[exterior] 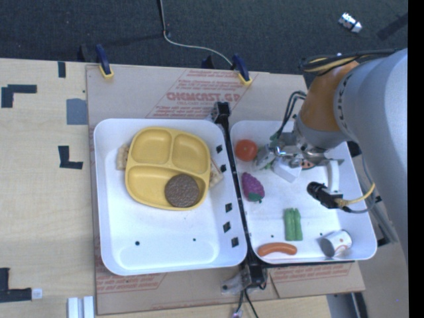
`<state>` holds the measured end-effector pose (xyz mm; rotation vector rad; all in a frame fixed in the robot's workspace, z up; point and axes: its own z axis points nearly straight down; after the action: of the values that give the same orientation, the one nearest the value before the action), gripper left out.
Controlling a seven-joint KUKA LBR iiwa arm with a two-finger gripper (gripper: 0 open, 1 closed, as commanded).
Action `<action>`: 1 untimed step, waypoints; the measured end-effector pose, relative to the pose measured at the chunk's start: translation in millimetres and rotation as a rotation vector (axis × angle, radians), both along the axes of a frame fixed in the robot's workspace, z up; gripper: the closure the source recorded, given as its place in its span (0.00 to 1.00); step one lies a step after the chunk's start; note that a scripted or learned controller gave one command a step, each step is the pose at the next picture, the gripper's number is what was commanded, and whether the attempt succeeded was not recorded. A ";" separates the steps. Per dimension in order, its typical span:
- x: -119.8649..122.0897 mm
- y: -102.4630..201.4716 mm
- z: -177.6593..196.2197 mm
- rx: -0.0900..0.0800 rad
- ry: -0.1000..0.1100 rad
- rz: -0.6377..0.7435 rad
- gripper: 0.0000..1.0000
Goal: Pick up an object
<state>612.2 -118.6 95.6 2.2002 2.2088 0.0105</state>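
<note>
In the right bin (363,211) lie a red tomato (246,150), a purple toy vegetable (252,187), a green piece (292,223), an orange sausage (277,249) and a small white cup (336,243) on its side. My gripper (279,159) hangs low over the bin's upper middle, just right of the tomato and above the purple vegetable. A white part (287,171) sits right under it; whether that is an object or part of the gripper is unclear.
The left bin (159,244) holds a yellow divided plate (162,161) with a brown round patty (182,190) in its lower compartment. A pale slice (122,156) pokes out at the plate's left edge. A black cable clip (326,195) hangs off the arm.
</note>
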 end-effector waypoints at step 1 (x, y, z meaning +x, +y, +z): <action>49.8 3.9 0.9 -0.004 0.082 0.007 0.00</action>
<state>661.9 -114.7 96.5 2.2297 2.2564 -0.0856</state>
